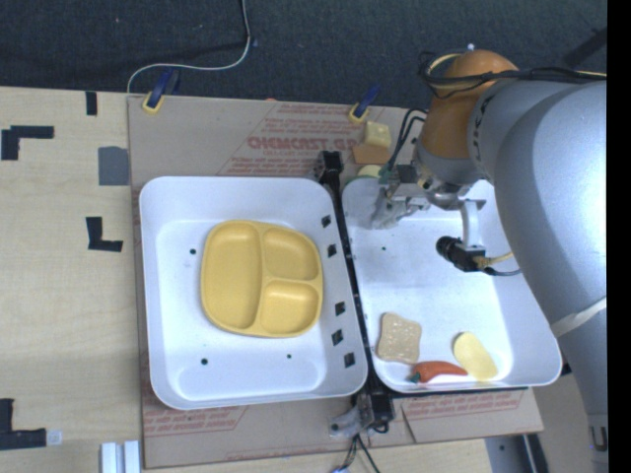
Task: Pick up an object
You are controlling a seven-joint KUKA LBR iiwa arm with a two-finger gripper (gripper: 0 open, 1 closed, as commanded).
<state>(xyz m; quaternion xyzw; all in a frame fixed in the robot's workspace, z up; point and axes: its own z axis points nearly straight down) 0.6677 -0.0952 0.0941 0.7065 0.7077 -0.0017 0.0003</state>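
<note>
Nearest the camera, at the right bin's [513,308] front edge: 1 tan square slice of toy bread [399,338], 1 small orange-red toy carrot or pepper [439,371], 1 pale yellow oval toy piece [476,356] – carrot and yellow piece touching or nearly so, bread just beside them. Left bin [158,264] holds 1 yellow plastic divided plate [261,277], 3 compartments. So 2 white bins, 3 small pickable items, 1 plate. Farther back, the metal two-finger gripper [394,205] hangs over the right bin's back left corner, near the divider; nothing visible between its fingers, and whether it's released or clenched I can't tell. Behind the bins on the tabletop [59,294], a small tan block [374,144].

Risk, as I judge it – gripper is well apart from all 3 items, so closing here grabs nothing. Carrot sits against the front wall; fingers could hit the rim or nudge the yellow piece.
</note>
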